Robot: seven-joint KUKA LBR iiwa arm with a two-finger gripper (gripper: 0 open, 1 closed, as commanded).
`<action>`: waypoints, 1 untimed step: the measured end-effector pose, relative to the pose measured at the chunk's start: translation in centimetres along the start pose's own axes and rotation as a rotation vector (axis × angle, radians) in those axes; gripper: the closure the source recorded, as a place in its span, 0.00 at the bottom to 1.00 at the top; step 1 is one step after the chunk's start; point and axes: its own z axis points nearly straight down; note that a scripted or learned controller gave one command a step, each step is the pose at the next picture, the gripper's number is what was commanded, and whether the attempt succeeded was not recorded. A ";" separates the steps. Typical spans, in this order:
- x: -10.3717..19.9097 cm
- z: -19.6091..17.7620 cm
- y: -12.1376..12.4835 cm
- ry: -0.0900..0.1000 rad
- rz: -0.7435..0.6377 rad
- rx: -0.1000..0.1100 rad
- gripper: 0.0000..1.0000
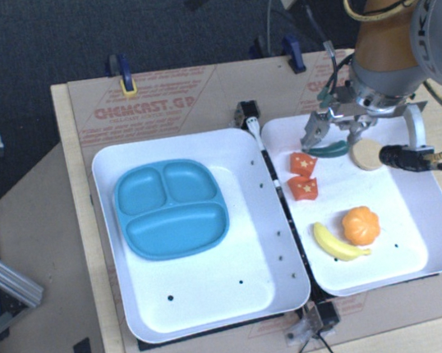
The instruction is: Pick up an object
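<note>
Over the far end of the right-hand shallow white bin, the grey arm's two-finger gripper is seen hanging low, its metal fingers spread apart with nothing between them. Just beneath and beside the fingertips a thin teal curved piece can be made out on the bin floor; whether it is touched by the gripper cannot be told. A pale beige round disc is found just to the right of that, close under the wrist.

Near the gripper, toward the bin's left wall, two small red cube-like toy pieces with pale speckles are set one behind the other, almost touching. Farther toward the near end, a round orange toy fruit with shallow ribbed segments is seen upright, and a small yellow plastic banana is laid just beside it on the left, its curve hugging the orange's lower edge, apparently in contact.

In the left-hand shallow white bin, a light blue plastic plate with three compartments is laid flat, toward the far left part. Both bins are borne side by side on a brown cardboard-covered board, held at its far edge by blue clamps.
</note>
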 end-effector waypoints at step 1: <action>-0.9 5.3 0.3 0.000 0.003 0.001 0.00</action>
